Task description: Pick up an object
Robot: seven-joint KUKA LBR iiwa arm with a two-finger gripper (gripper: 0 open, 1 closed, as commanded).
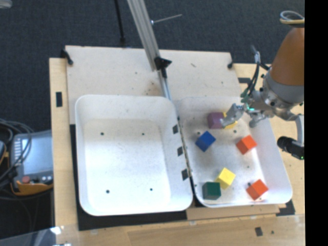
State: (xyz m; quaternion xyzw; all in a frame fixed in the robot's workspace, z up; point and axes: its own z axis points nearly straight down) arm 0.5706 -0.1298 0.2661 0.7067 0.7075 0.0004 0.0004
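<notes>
Both bins, the left bin (pixel 128 152) and the right bin (pixel 271 158), are white with fine dark speckling. In the right bin lie a purple block (pixel 215 120), a blue block (pixel 205 141), a yellow block (pixel 226 177), a dark green block (pixel 211 190) and two orange blocks (pixel 246 144) (pixel 257 189). The bench (pixel 143 70) is pale beige. The arm (pixel 289 60) is orange above grey.

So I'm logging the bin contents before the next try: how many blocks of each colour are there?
Orange cube blocks: 2
Blue cube block: 1
Yellow cube block: 1
Green cube block: 1
Purple cube block: 1
Total: 6
</notes>
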